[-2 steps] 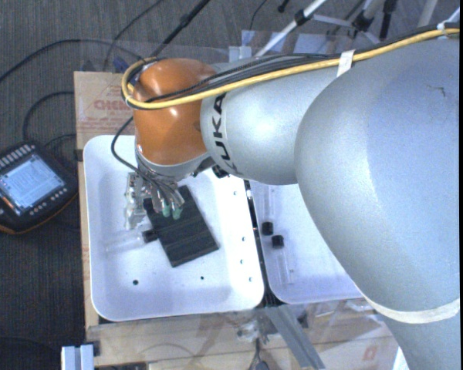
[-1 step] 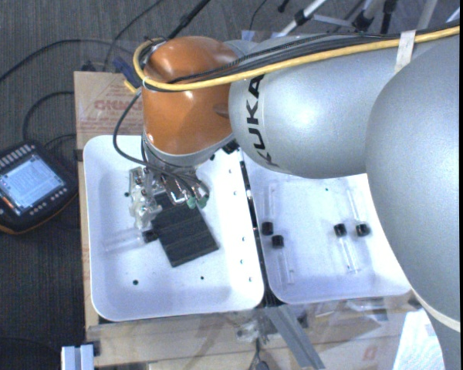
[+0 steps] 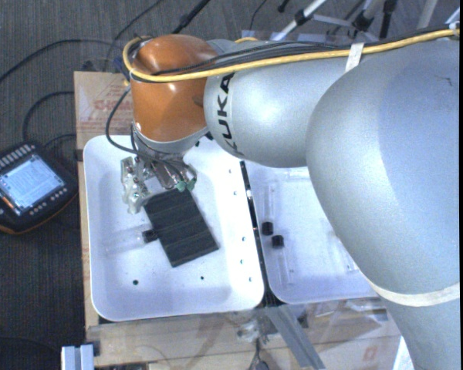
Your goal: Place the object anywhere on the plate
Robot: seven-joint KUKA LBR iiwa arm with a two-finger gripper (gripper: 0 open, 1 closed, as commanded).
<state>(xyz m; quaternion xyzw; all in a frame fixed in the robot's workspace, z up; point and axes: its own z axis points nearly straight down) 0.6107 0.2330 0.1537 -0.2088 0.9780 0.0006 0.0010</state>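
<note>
A black ribbed plate (image 3: 182,227) lies flat and askew in the middle of the left bin (image 3: 108,284). My gripper (image 3: 148,182) hangs low over the bin just past the plate's far left corner, under the orange wrist band (image 3: 170,91). A small green bit (image 3: 187,184) shows at the gripper's right side, over the plate's far edge; I cannot tell what it is. A faint clear piece (image 3: 128,240) lies on the bin floor left of the plate.
The right bin (image 3: 309,284) holds two small black pieces (image 3: 268,227) (image 3: 278,241) near its left wall. The arm's large grey body (image 3: 370,129) covers most of that bin. A hand controller (image 3: 27,183) lies on the floor to the left.
</note>
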